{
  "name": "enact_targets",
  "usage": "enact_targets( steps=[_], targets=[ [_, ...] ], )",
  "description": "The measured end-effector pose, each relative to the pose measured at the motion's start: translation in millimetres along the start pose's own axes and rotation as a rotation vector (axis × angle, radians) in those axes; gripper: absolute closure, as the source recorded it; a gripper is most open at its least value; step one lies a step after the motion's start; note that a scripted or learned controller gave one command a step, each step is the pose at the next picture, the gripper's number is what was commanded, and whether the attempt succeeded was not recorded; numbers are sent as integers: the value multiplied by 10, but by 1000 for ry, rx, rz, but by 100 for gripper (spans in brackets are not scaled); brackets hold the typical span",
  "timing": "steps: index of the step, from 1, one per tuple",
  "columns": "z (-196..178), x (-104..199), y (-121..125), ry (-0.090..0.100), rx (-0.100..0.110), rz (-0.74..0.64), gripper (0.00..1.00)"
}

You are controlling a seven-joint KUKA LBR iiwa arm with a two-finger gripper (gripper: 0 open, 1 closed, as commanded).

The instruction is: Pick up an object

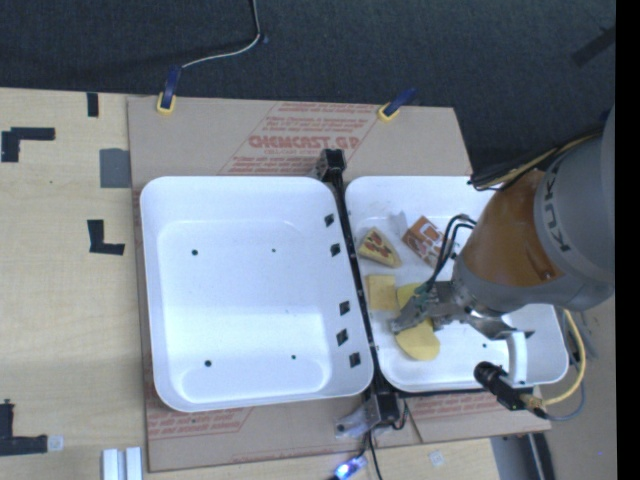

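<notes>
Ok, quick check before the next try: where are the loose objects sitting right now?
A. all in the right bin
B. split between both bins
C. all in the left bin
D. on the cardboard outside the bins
A. The pizza-slice piece, the brown packet and the yellow pieces all lie in the right bin, beside the gripper; none of them lies in the left bin.

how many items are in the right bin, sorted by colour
Yellow pieces: 3, a square block, a small piece beside it, and a rounded piece
Orange-brown items: 2, a wedge and a packet
Total: 5
</notes>
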State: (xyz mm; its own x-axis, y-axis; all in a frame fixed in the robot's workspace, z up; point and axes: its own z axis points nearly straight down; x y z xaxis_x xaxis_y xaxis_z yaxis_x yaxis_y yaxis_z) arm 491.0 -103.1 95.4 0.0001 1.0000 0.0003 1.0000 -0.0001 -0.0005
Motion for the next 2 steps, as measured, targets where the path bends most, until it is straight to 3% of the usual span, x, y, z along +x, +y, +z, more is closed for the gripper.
enact_targets(
  steps=[1,2],
  targets=[
    [-941,531,618,-1,-9,-8,100],
    [-1901,1640,516,2,-7,-11,100]
  ],
)
